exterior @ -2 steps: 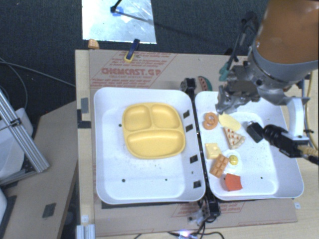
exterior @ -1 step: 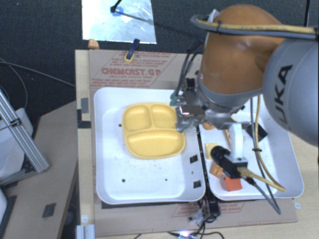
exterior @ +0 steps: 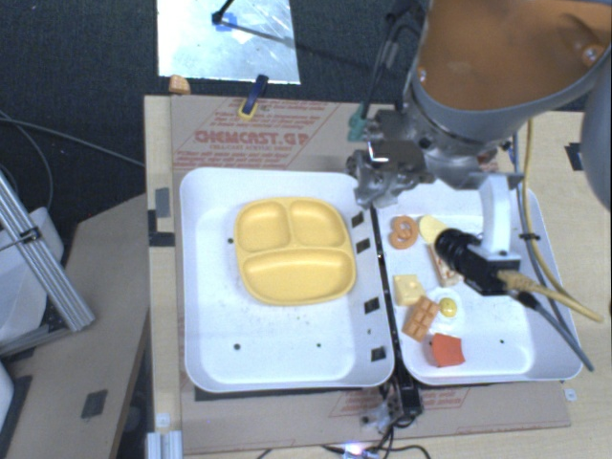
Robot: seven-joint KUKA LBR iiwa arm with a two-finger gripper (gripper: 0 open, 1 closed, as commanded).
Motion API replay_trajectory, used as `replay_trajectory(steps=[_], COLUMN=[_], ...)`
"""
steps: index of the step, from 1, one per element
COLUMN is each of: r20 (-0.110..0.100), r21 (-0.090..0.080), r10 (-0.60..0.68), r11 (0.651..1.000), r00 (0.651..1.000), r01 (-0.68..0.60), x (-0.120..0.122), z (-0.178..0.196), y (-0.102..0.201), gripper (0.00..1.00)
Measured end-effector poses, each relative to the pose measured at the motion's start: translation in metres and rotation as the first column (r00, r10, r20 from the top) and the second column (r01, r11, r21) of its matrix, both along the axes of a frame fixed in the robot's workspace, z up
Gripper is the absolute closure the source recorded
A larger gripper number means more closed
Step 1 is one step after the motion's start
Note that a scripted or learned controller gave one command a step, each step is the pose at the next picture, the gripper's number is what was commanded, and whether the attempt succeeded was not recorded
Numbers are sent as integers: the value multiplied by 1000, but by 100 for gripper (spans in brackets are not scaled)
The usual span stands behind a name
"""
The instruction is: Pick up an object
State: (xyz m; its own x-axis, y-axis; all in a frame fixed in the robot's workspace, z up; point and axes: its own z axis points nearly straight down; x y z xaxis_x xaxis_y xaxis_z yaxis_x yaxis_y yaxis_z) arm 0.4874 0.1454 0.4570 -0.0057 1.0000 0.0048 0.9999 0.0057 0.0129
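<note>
A robot arm (exterior: 507, 55) reaches over two white bins set side by side. Its gripper (exterior: 378, 175) hangs above the far left corner of the right bin (exterior: 507, 352); whether it is open or closed cannot be told. The left bin (exterior: 206, 352) holds a yellow divided plate (exterior: 292, 251) near its middle. Along the right bin's left edge lie small toy foods: a pretzel (exterior: 404, 231), a cheese cube (exterior: 409, 288), a waffle piece (exterior: 419, 318) and a red block (exterior: 447, 350) by the near edge.
</note>
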Motion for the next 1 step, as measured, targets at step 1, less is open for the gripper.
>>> replay_trajectory(steps=[1], r20=[-11], r21=[-5], r10=[-10], r11=[1000], r00=[1000], r01=[9], x=[0], z=[-16], y=[-53], gripper=[100])
